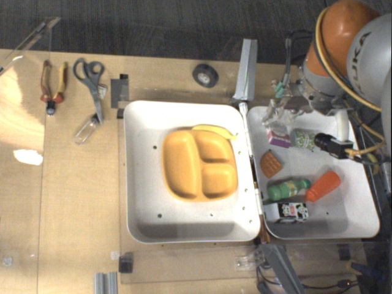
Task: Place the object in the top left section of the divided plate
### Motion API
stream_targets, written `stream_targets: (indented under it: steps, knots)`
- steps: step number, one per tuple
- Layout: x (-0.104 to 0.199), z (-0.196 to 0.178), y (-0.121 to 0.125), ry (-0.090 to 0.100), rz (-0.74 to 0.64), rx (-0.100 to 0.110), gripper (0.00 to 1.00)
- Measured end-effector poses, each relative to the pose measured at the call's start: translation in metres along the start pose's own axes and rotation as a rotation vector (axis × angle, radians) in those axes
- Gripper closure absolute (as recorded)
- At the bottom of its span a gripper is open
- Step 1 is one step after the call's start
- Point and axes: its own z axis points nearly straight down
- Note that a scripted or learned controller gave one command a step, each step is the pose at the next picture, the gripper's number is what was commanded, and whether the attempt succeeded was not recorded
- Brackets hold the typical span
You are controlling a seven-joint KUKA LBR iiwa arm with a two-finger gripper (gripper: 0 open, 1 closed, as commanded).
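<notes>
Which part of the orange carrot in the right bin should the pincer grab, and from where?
Take the carrot across its middle, coming straight down. It lies flat and slanted, thick end toward the bin's right wall, so close across its narrow width. The green bottle lies close at its lower-left tip; the middle probably leaves more room.

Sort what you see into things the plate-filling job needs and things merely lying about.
Job: yellow divided plate; two-finger gripper; purple box beneath it; left white bin.

Lying about: grey scissors; red-handled pliers; black tape roll; green bottle; orange carrot.
</notes>
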Motion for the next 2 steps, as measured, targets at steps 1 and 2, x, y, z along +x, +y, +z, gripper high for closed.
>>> stream_targets:
  steps: [1, 2]
  knots:
    - [0.0944, 0.0276, -0.0087, 0.001, -0.272, 0.0, 1.0]
    - [0.0939, 0.0274, -0.0087, 0.001, -0.271, 0.0, 0.0]
